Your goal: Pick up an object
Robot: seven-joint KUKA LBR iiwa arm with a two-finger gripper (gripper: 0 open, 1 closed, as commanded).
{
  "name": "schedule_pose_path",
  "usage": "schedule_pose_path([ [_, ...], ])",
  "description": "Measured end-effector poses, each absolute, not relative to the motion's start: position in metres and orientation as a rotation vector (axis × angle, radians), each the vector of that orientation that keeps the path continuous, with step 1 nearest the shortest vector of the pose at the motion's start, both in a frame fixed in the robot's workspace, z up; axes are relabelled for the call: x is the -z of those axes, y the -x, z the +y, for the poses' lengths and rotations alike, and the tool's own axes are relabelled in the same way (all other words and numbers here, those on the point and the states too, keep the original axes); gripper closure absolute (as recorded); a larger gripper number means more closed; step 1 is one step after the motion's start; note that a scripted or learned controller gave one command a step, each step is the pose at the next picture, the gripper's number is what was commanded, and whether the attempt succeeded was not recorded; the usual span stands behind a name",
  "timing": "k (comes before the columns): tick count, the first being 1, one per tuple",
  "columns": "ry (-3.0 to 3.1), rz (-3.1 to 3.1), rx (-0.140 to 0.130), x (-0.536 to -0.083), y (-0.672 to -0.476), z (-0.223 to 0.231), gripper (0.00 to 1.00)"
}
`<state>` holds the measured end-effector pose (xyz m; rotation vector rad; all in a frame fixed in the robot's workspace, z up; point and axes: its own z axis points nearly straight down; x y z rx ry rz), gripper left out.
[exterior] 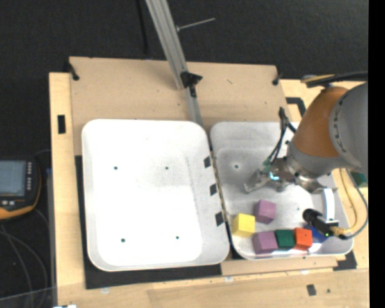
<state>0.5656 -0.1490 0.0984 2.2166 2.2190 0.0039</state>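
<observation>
- Purple, yellow, green and orange blocks lie in the right bin [226,140], gathered toward its near edge; the left bin [102,140] sits just beside it on the tabletop [128,82].
- Taking the yellow block [245,224] as the landmark: a purple block [265,210] sits just beside it, up and to the right, tilted on a corner. A second purple block [265,241] lies below and right of it, with a green block [285,239] and an orange block [304,237] in a row beyond, close together against the bin's near wall.
- The tool [260,181] hangs above the yellow block's upper right, over bare bin floor, with nothing between its fingers; whether they are apart or together I cannot tell from this view.
- My judgement: the blocks look small, stiff and light, probably foam or wood, so they should not crush or slip much.
- The yellow block or the tilted purple one seems the easiest pick, gripped across two opposite flat sides; the row by the wall leaves little room for fingers.
</observation>
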Motion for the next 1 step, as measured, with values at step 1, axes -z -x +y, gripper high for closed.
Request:
schedule_pose_path([
  [1,-2.217,2.219,-0.004,-0.0984,-0.5656,-0.149,0.0],
])
